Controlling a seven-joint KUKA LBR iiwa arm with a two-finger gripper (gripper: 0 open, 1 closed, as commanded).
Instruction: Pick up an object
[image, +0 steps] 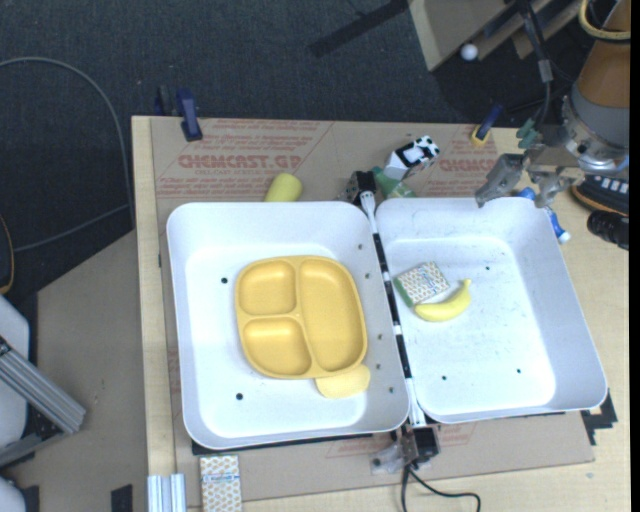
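Approach step: the gripper (520, 180) hovers at the right bin's (560, 330) one o'clock corner, fingers spread and empty, while the banana (445, 303) lies toward nine o'clock, so next it must swing over and descend.

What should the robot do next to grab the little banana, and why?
Probably swing the end effector in over the right bin and bring it down toward the banana. It hangs above the bin's far rim with nothing between its fingers, and the banana lies nearer the bin's left side, touching a small checked packet, so approaching from the banana's free side looks safest.
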